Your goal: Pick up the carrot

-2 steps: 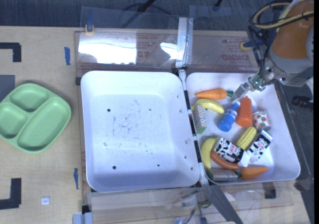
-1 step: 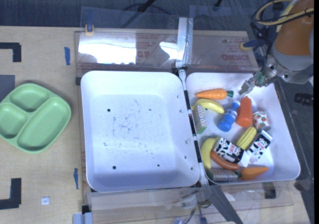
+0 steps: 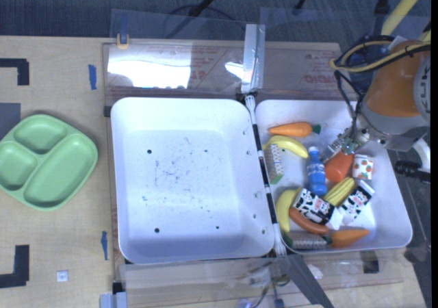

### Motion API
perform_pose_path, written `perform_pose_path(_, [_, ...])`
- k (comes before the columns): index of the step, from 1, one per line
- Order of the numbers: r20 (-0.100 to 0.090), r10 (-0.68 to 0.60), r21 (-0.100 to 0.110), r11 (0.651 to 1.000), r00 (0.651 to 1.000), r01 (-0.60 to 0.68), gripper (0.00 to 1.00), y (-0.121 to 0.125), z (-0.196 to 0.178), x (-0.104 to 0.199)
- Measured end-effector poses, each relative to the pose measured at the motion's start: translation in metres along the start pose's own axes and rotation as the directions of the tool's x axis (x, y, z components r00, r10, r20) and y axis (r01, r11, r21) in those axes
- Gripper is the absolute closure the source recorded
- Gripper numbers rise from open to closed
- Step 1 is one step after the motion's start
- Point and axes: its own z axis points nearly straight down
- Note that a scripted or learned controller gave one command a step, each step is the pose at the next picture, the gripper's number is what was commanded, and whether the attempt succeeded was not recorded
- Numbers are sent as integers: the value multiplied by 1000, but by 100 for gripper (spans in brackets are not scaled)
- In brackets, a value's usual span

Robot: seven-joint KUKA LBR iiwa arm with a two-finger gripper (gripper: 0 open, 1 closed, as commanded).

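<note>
An orange carrot (image 3: 291, 129) with a green top lies near the far edge of the right bin (image 3: 397, 214), pointing left. A second orange carrot-like piece (image 3: 349, 236) lies at the bin's near edge. My gripper (image 3: 348, 141) hangs over the right bin below the orange-banded wrist. It is to the right of the far carrot and just above a red-orange item (image 3: 337, 166). Nothing is visibly held.
The right bin also holds two bananas (image 3: 287, 147) (image 3: 284, 207), a blue bottle (image 3: 316, 173), a corn cob (image 3: 339, 190), a cow-patterned box (image 3: 313, 207) and small cartons. The left bin (image 3: 185, 176) sits beside it. A green divided plate (image 3: 44, 161) rests on the bench at far left.
</note>
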Motion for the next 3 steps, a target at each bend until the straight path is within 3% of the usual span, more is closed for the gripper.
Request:
perform_pose_path(1, [-1, 104, 2, 995, 995, -104, 100, 46, -52, 20])
perform_pose_path(2, [0, 276, 0, 961, 961, -276, 100, 23, -1, 71])
perform_pose_path(3, [0, 277, 1, 961, 961, -277, 0, 23, 0, 72])
